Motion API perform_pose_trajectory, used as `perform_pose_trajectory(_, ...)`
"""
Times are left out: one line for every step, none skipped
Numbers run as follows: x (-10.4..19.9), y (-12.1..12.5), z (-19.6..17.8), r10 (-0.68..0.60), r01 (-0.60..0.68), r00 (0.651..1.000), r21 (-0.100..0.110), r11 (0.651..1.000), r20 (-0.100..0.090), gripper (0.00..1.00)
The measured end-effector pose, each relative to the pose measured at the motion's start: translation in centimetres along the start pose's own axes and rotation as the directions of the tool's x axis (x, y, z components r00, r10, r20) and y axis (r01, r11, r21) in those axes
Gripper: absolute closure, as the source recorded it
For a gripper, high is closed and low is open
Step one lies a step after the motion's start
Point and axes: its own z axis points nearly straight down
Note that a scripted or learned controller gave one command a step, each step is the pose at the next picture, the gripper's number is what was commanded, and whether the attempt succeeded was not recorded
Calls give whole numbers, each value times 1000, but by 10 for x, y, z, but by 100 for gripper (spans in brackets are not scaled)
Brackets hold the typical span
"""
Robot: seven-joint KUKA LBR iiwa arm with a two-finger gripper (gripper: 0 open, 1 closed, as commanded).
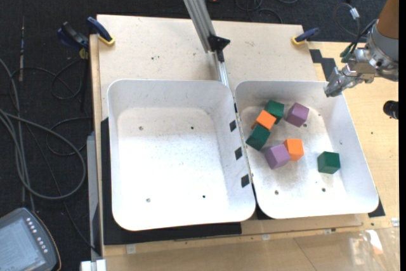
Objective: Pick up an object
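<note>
The green block (328,162) sitting apart at the near right of the right bin (355,136) looks light, rigid and flat-sided, so pinching two opposite faces should hold it; the other blocks (277,130) crowd together further left. It is small, dark green and cube-shaped. The gripper (334,86) hovers over the bin's far right rim; I cannot tell how its claw stands.

Seven blocks (279,133) lie clustered in the right bin (355,193), beside the left bin (127,200)
</note>
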Motion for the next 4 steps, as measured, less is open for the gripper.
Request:
perform_pose_trajectory(45, -11, 9, -4, 4, 1000, 5, 1000, -3, 100)
perform_pose_trajectory(92, -18, 9, -5, 5, 1000, 5, 1000, -4, 100)
perform_pose_trajectory(138, -35, 20, -5, 5, 1000, 6, 1000, -4, 100)
perform_pose_trajectory(184, -53, 28, -5, 5, 1000, 7, 1000, -4, 100)
